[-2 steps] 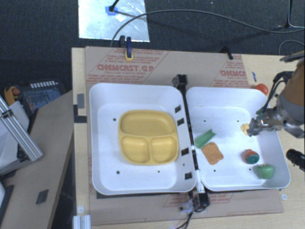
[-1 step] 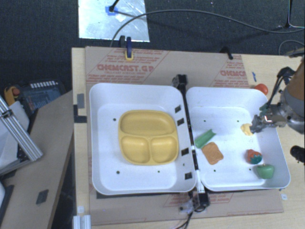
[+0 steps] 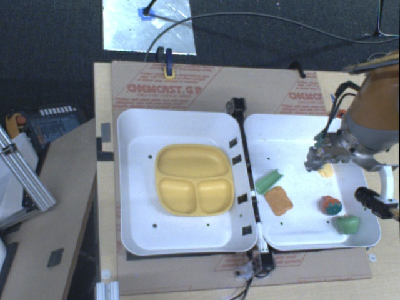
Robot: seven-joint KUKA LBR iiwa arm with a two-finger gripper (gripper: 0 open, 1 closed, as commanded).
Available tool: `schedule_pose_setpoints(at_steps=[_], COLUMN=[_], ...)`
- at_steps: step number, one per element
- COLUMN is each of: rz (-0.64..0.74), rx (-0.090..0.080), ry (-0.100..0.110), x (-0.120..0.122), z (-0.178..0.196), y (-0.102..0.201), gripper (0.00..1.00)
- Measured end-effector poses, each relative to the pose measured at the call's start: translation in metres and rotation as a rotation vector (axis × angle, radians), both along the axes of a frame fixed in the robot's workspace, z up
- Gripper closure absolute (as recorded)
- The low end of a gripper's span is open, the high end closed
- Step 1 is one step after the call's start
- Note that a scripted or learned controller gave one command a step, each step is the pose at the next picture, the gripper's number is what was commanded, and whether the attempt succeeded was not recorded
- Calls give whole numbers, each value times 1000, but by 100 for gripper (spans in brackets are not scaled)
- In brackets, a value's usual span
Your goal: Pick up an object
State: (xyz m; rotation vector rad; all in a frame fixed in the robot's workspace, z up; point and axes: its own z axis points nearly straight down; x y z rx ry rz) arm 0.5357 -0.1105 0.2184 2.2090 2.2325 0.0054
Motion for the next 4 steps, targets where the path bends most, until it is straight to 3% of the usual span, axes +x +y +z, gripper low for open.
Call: schedule_pose_setpoints(at_steps=[1,3,4], rz=[0,-1,-1], rx=[0,0,1], ry=[0,0,1], x=[18,58,60], z=[12,-3,6], y=[52,148,198], gripper=[100,100,100])
